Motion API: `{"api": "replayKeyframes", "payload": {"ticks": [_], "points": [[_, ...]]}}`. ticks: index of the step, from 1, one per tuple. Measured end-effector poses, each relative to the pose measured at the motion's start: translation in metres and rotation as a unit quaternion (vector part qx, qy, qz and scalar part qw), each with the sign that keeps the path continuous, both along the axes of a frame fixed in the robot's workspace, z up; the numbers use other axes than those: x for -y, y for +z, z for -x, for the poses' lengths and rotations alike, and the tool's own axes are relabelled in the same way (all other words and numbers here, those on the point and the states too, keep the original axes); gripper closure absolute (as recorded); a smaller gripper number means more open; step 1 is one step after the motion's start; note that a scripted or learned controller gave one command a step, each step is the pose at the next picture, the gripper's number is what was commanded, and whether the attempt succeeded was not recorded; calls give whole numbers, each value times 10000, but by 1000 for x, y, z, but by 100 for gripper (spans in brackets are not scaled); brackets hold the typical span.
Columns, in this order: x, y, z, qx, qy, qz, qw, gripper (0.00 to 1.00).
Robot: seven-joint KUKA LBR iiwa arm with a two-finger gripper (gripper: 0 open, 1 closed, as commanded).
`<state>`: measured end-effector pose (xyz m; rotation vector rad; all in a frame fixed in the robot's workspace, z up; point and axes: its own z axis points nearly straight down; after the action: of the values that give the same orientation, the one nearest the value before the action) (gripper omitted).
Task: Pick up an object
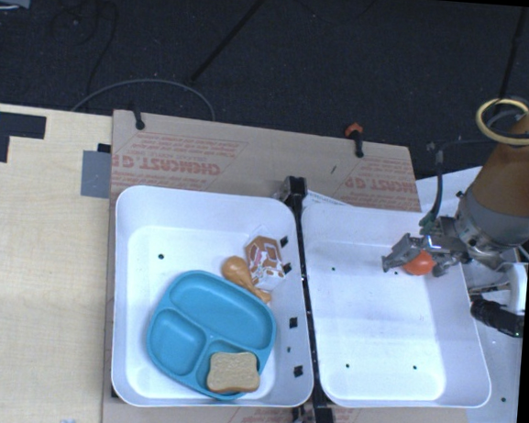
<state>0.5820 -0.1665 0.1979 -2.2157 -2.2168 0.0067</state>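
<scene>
My gripper (419, 258) hangs over the upper right part of the right bin (370, 372). A small orange-red object (417, 264) sits between its grey fingers (396, 260), and the gripper is shut on it. In the left bin (138, 241) lies a blue divided plate (199, 325) with a slice of bread (234, 372) in its near compartment. A tan drumstick-shaped toy (241, 274) and a brown-and-white pretzel-like piece (266, 258) lie just beyond the plate.
A black divider with clips (299, 292) runs between the two bins. Brown cardboard (251, 159) lies under the bins. The arm's orange band (512, 172) rises at the right edge, with cables beside it.
</scene>
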Motion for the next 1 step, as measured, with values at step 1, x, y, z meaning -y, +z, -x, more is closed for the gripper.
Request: {"api": "replayKeyframes", "payload": {"ticks": [1], "points": [[2,-44,0,3,-5,1,10000,0]]}}
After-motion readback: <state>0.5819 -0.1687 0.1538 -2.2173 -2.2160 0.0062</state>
